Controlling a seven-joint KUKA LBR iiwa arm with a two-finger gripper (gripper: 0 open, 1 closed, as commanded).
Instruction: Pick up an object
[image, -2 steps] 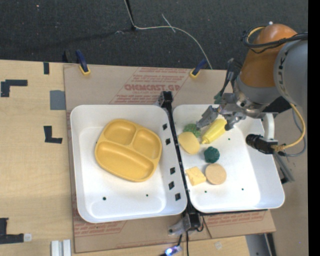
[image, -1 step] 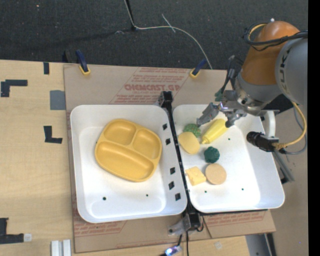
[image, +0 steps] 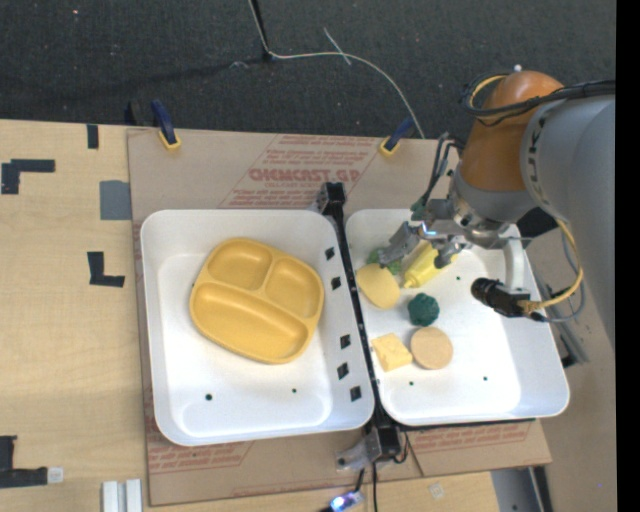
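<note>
My gripper (image: 422, 250) hangs low over the back left part of the right bin (image: 500, 390). Its fingers stand open on either side of a yellow-green elongated object (image: 421, 268), which lies on the bin floor. A pale yellow round piece (image: 378, 287) rests just left of it. In front lie a dark green lump (image: 424, 309), a tan disc (image: 432, 349) and a pale yellow wedge (image: 391, 353). Whether the fingers touch the yellow-green object is unclear.
A yellow divided plate (image: 258, 298) lies in the left bin (image: 170, 400). A black divider (image: 345, 300) runs between the bins. A black part with cables (image: 500, 296) hangs from the arm over the right bin's right side.
</note>
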